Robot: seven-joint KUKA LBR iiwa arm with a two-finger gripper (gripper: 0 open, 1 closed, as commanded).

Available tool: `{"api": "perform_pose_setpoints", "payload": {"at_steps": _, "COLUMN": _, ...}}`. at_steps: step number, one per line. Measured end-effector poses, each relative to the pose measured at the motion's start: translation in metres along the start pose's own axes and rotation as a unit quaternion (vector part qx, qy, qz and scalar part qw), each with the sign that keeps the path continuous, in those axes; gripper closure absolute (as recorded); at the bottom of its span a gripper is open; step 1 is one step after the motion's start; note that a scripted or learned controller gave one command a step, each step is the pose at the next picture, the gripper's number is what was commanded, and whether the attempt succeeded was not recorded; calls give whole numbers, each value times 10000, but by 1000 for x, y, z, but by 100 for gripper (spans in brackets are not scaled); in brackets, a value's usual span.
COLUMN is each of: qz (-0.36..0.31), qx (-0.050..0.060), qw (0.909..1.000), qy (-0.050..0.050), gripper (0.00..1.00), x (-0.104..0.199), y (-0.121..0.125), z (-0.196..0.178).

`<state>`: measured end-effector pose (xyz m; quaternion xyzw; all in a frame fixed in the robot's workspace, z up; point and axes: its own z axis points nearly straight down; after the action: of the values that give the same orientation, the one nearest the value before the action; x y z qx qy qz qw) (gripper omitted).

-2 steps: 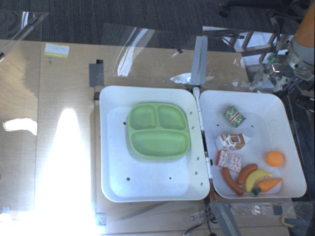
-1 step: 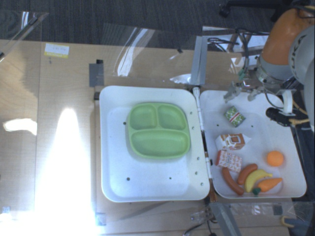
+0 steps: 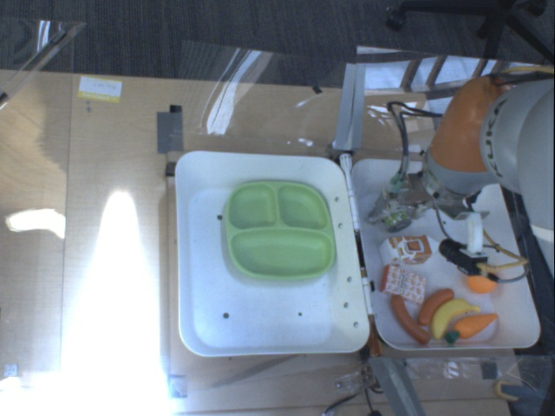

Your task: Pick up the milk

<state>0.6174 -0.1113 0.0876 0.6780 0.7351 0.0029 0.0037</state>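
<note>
You have two white bins side by side on the tabletop (image 3: 104, 258). The left bin (image 3: 199, 319) carries a green divided plate (image 3: 279, 230), sitting toward its far edge, a little right of centre. The right bin (image 3: 520, 319) carries the food items. The milk (image 3: 410, 249), a small carton with a brown and white label, lies near the middle of the right bin, closer to its left wall. Just beside it toward the near edge lies a red and white packet (image 3: 403, 282). Along the near edge you find a sausage (image 3: 408, 319), a banana (image 3: 447, 315) and a carrot (image 3: 475, 325) bunched together, with an orange piece (image 3: 480, 284) a little farther in.

The arm (image 3: 512, 137) reaches in from the right over the far part of the right bin. Its claw (image 3: 395, 208) hangs near the far left corner of that bin, just beyond the milk; whether it is parted or closed you cannot tell, as the tip is blurred.
</note>
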Motion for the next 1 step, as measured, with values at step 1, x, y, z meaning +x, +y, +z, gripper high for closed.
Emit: {"api": "perform_pose_setpoints", "payload": {"at_steps": 1, "qz": -1482, "qx": -25, "qw": 9889, "qy": -20, "gripper": 0, "x": 24, "y": -23, "z": -2}}
